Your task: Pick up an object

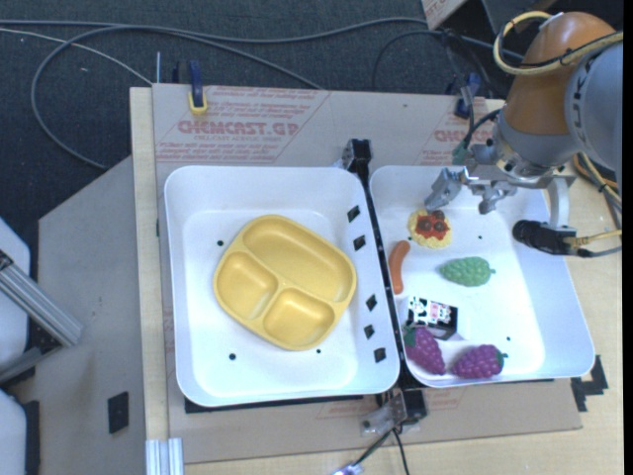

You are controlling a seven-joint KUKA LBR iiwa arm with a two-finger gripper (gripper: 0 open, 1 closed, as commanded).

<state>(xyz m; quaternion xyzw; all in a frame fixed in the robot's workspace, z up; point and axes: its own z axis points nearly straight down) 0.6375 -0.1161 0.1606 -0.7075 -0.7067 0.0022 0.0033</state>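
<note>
Two shallow white bins sit side by side on the bench, and going from the left of the frame to the right, the left bin (188, 265) holds a single yellow divided tray (285, 281), lying at a slant near its middle with three compartments that look bare. A black divider (364, 245) runs down between the bins. The right bin (554, 295) carries all the small things: an orange sausage-shaped piece (398, 265) lies just right of the divider with its long axis running up and down the frame; a round pizza-like toy (431, 228) sits just above and to the right of it; a black-and-white patterned block (432, 314) lies lower down, touching or nearly touching a purple grape bunch (425, 349); a second purple bunch (479, 362) lies at the lower edge; a green leafy piece (466, 271) rests near the bin's middle, long axis across the frame. The gripper (467, 194) hangs over the upper part of the right bin, its two fingers spread apart with nothing between them. The pizza toy lies nearest, just below and to the left of the fingertips, so I judge it the likeliest pick; a short move down-left and a descent would bring the fingers around it. The green piece is a little farther, straight below in the frame.
</note>
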